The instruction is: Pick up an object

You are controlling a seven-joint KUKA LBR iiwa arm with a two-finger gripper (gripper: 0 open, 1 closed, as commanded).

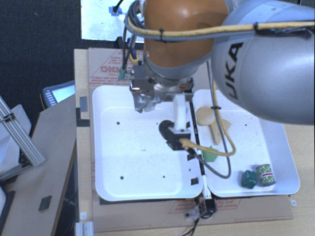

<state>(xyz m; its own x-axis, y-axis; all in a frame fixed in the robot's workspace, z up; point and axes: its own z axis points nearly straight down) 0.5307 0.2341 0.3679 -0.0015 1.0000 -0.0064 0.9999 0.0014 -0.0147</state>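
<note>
My gripper (143,101) hangs over the far middle of the left bin (113,181), under the orange band of the arm. Nothing shows beneath it on the white floor there. In the right bin (285,166) a beige wooden spoon (210,120) lies near the divider, partly behind the yellow cable. A small green piece (209,156) lies just in front of it. At the near right of that bin sit a teal object (248,179) and a small striped can (265,174), side by side.
The big grey arm covers the far part of the right bin. A yellow cable loops low over the divider between the bins. Cardboard lies under both bins, and a metal rail (19,136) leans at the left.
</note>
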